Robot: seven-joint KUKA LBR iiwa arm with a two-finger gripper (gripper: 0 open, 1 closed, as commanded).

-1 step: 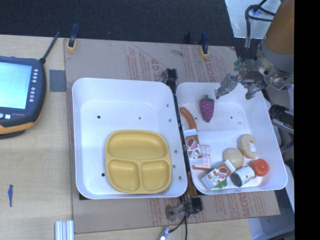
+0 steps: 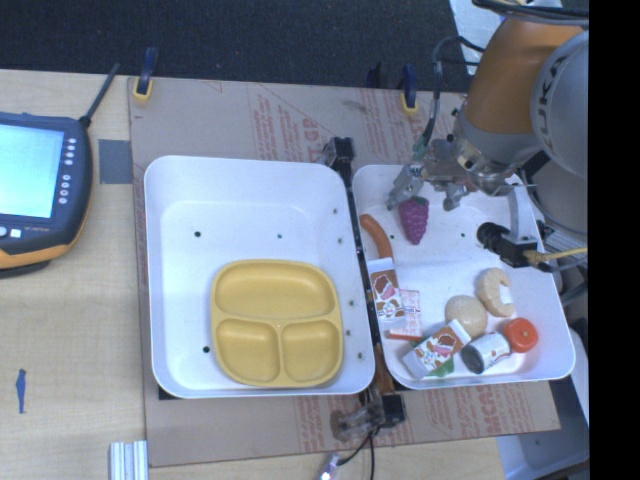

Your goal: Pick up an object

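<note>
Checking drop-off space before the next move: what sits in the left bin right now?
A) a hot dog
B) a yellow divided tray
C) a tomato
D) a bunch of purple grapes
B: the yellow divided tray lies flat in the left bin, with nothing else beside it.

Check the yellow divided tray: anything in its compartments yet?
Empty. The yellow tray in the left bin shows three bare compartments, with nothing resting on it.
</note>
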